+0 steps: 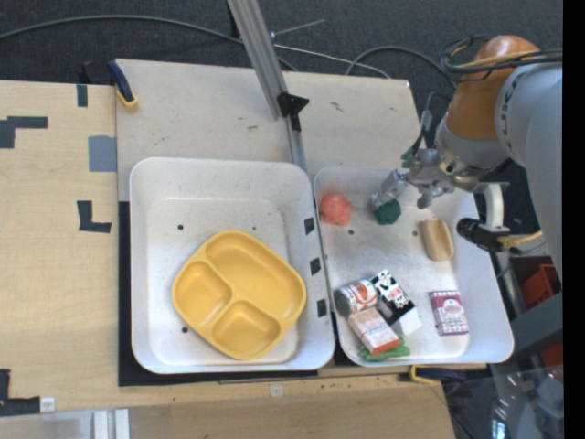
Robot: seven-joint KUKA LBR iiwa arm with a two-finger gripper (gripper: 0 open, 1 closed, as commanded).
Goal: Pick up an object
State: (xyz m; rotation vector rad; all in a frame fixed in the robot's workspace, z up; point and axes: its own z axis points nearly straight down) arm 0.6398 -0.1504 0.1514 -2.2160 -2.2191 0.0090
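We see the tool (409, 187) low over the right bin (484, 337), its fingers spread, the green object (388, 212) lying just below-left of it, right of the pink ball (335, 208).

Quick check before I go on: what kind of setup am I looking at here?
Likely a lab bench for robot picking trials: two white bins side by side, play-food items like a green object and small cartons, and cables across dark carpet.
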